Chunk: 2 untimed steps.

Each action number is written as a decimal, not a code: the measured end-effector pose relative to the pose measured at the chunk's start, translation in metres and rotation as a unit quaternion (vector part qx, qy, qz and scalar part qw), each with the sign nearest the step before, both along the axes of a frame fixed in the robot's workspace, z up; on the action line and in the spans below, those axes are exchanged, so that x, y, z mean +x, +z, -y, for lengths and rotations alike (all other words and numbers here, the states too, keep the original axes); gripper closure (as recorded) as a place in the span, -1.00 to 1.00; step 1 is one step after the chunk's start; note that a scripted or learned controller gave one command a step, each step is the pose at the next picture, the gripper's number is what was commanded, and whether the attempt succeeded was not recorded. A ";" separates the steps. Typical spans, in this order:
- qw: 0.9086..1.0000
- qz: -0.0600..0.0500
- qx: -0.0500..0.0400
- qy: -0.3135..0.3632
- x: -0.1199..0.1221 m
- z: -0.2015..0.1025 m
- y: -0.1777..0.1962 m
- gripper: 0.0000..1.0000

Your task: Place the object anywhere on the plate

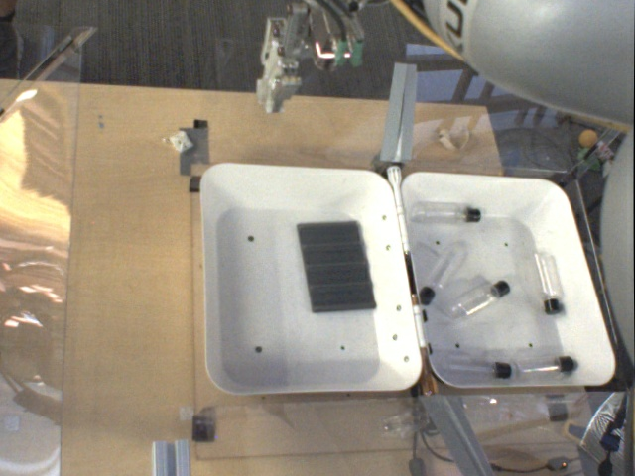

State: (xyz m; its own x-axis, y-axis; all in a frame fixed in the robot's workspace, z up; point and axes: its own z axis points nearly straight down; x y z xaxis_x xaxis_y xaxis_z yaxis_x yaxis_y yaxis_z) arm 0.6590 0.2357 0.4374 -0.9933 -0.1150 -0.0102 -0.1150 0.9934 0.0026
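Wooden table (pixel 129 266) under the two white bins, with a clear plastic sheet (pixel 40 216) glaring along its left side. Left bin (pixel 223 296) holds a dark ribbed plate (pixel 336 266), lying flat near the middle. Right bin (pixel 585 266) holds clear tubes with black caps (pixel 480 296), scattered and lying on their sides, well apart from the plate. Between the bins runs a grey metal post (pixel 399 117). Up top, the pincer (pixel 278 67) hangs over the table's far edge, beyond the left bin; whether it is clenched or released, I cannot tell. On the grey arm (pixel 536 28) the letters "UK" can be read.
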 end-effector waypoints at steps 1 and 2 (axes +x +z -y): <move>0.982 -0.001 0.001 -0.187 -0.010 0.000 0.000 1.00; 0.930 -0.003 0.002 -0.369 -0.013 0.000 -0.002 1.00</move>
